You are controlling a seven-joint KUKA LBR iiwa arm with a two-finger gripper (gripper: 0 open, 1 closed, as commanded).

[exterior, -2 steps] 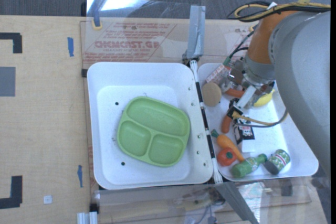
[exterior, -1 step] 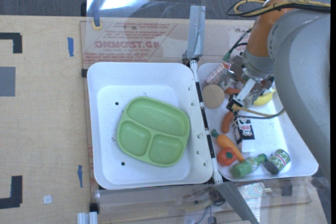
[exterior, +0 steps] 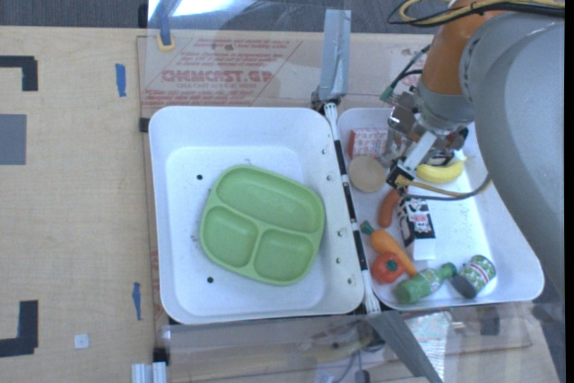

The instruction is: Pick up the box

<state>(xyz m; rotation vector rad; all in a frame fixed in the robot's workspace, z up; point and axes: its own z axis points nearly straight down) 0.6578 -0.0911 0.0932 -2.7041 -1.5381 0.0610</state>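
Observation:
A small red and white box (exterior: 367,142) lies flat in the far left corner of the right bin (exterior: 511,257). A second, smaller black and white box (exterior: 419,221) lies near the bin's middle. My gripper (exterior: 403,172) hangs low over the bin, just right of the red and white box and above the black and white one. It is next to a tan round disc (exterior: 365,174). I see nothing held in it. The arm's wrist covers part of the bin's far side.
A banana (exterior: 442,172) lies right of the gripper. An orange sausage (exterior: 387,209), a carrot (exterior: 391,243), a red tomato (exterior: 387,268), a green bottle (exterior: 421,282) and a can (exterior: 476,274) crowd the near side. The left bin (exterior: 179,148) holds a green divided plate (exterior: 261,223).

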